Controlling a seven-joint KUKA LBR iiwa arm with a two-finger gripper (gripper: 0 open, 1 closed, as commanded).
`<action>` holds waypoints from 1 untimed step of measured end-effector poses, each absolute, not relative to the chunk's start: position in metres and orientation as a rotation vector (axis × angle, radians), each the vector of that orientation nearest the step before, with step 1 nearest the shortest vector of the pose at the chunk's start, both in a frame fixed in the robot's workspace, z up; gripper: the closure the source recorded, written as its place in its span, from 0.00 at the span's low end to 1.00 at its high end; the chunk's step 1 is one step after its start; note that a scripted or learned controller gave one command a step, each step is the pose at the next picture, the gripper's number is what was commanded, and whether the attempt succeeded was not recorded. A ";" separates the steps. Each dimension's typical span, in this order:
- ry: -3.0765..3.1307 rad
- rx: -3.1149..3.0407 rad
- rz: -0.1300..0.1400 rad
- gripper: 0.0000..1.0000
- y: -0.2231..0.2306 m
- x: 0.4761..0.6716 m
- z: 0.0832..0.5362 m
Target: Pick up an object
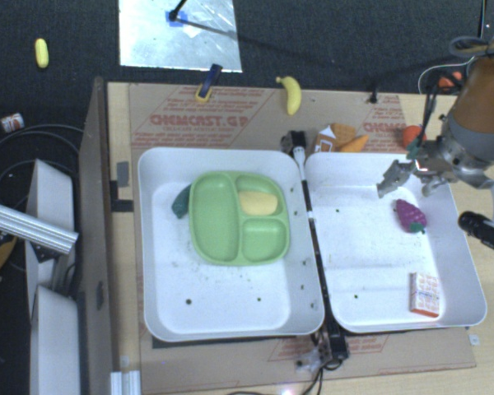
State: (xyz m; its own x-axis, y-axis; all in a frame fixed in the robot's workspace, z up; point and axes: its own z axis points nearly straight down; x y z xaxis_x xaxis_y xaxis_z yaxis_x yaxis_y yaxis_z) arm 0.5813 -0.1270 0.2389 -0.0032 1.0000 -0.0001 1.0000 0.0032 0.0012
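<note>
Claw (pixel 412 179) hangs apart and empty over right white plastic bin (pixel 370 319), just above small purple grape-like toy (pixel 410 216) — nothing grasped yet, descent and grip remain.

Dark speckled carpet floor (pixel 58 15) all around, with a shiny silver square sheet (pixel 179 23) lying on it up top — blue tape at its middle. Brown printed cardboard bench top (pixel 230 109) under the bins. Coiled black cables (pixel 16 159) at left, beside a white boxy frame (pixel 53 303) and a ribbed metal bar (pixel 29 227).
</note>
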 end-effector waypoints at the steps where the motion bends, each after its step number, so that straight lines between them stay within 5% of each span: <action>1: 2.217 2.216 0.004 0.00 -0.188 0.608 0.257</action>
State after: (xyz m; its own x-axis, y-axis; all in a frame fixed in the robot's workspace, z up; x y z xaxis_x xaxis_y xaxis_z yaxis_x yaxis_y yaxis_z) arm 0.6079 -0.1878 0.2572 -0.0001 1.0000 -0.0029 1.0000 0.0001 0.0069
